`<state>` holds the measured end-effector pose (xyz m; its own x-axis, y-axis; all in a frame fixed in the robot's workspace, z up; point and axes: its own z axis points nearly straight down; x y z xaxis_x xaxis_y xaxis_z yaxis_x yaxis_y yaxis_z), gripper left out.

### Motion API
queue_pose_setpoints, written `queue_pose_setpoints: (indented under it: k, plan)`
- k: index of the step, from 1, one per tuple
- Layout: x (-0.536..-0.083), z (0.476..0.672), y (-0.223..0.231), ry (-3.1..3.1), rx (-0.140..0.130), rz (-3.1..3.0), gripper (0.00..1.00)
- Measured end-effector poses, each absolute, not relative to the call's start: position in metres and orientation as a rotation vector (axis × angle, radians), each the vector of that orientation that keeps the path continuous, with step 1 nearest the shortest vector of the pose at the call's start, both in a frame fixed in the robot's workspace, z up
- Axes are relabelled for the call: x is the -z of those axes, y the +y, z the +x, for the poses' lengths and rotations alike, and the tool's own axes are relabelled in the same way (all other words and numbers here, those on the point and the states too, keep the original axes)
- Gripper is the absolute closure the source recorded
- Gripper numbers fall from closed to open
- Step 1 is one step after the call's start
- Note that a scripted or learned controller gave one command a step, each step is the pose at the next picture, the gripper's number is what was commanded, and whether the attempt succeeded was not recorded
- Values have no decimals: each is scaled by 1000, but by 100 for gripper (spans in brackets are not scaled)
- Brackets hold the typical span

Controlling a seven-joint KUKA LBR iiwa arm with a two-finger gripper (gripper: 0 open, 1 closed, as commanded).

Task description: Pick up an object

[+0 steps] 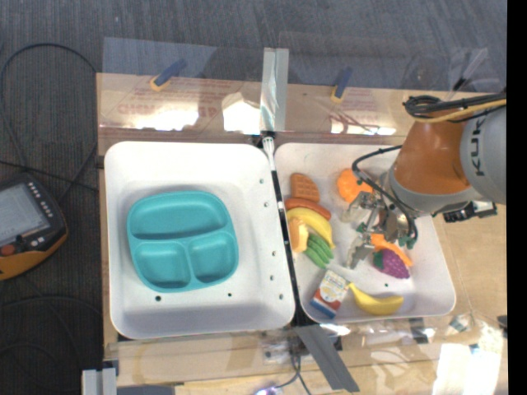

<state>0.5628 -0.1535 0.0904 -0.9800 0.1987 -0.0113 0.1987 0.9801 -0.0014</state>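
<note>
Several small toy foods crowd the right-hand shallow white bin (428, 303), and the metal two-finger gripper (366, 235) hangs low among them, just left of a bumpy purple plastic grape bunch (394, 262) that has a bit of orange on top. Its thin fingers point down toward the bin floor with a small gap between them, and nothing shows caught in that gap. Behind the gripper lies a rounded orange toy (352, 185). Toward the bin's left wall sit a ridged brown waffle-like piece (303, 188), a smooth curved yellow banana (313, 220) and a stubby green vegetable piece (318, 252), all pressed close together. Nearer the front edge lie a small printed carton (328, 294) with a red base and a second glossy yellow banana (377, 301), just beside each other. The grey arm with its orange band (432, 167) reaches in from the right. The left-hand white bin (165, 319) holds a teal plastic divided plate (182, 239) with three compartments.
</note>
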Motion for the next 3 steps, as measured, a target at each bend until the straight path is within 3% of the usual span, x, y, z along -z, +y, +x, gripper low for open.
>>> queue_pose_setpoints:
  k: [1,2,3]
  plan:
    - [-90,641,-118,3100,1,394,0]
    - [-91,615,-101,3066,0,609,0]
    - [-90,646,-97,2974,-2,978,0]
